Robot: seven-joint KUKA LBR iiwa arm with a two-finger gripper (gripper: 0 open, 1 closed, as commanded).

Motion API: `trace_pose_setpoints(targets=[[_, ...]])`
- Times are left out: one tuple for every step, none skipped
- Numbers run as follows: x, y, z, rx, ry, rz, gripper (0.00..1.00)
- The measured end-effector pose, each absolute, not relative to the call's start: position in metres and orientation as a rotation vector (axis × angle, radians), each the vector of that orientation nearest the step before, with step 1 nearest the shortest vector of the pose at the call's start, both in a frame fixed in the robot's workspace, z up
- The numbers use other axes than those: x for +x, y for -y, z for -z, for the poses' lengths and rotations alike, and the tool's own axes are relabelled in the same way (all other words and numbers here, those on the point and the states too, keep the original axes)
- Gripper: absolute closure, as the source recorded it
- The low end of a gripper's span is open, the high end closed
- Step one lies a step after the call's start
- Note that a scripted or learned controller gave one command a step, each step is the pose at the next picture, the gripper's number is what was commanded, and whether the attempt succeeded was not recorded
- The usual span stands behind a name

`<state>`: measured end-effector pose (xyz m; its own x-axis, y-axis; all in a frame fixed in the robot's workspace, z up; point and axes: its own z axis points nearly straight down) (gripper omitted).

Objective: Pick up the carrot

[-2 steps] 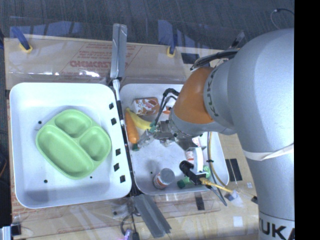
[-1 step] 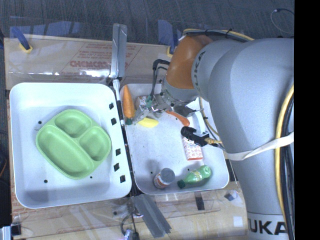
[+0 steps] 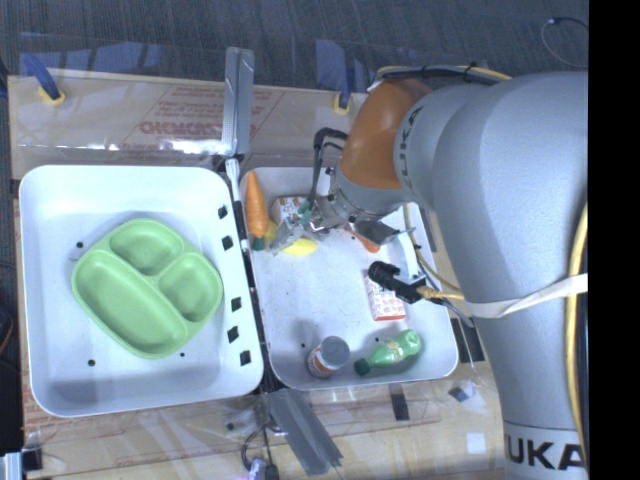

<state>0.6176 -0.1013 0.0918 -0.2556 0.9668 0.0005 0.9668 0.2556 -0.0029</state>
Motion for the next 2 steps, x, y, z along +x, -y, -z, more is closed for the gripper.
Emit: trace_pose_setpoints(targets=[[0.648,0.109,-0.086,-2.158,2.229,-0.033,0.0],[0.649,0.159,-0.086,-2.25,2.147,-0.029,0.0]])
